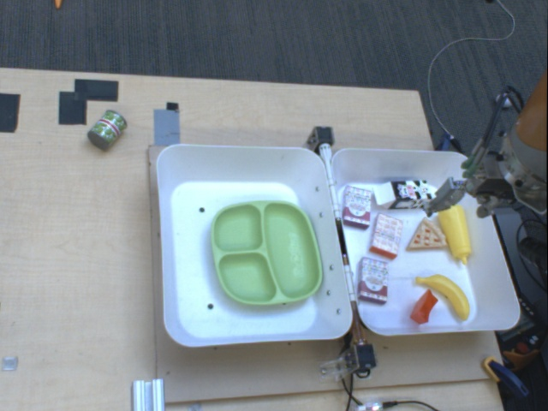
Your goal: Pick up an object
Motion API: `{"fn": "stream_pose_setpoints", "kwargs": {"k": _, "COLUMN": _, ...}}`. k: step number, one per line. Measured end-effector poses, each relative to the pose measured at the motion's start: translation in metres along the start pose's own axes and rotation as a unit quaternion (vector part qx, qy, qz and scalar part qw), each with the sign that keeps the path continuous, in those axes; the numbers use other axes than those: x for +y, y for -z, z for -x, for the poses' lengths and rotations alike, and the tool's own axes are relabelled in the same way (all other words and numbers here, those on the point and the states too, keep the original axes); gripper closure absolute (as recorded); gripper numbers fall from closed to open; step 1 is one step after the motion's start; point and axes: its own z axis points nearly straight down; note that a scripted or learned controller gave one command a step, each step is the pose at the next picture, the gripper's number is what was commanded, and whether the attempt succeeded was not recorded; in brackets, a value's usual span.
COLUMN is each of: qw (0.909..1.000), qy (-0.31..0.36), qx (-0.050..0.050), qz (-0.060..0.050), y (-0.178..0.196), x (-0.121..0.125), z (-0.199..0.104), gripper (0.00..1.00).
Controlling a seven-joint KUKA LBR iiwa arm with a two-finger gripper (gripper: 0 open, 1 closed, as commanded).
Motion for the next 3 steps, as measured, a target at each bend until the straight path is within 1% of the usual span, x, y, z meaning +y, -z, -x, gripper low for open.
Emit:
{"fn": "stream_pose_setpoints", "kwargs": {"k": 1, "qw": 1.0000, "qy": -0.001, "qx": 0.000, "qz": 0.000, "y": -0.160, "x": -0.033, "z": -0.045, "gripper": 0.00}}
{"fn": "stream_pose_setpoints", "kwargs": {"k": 2, "qw": 1.0000, "qy": -0.001, "qx": 0.000, "qz": 0.002, "y": -0.149, "x": -0.032, "z": -0.045, "gripper": 1.00}}
{"fn": "stream_pose_setpoints", "kwargs": {"k": 3, "qw": 1.0000, "qy": -0.001, "qx": 0.000, "qz": 0.002, "y": -0.149, "x": -0.032, "z": -0.045, "gripper": 0.00}}
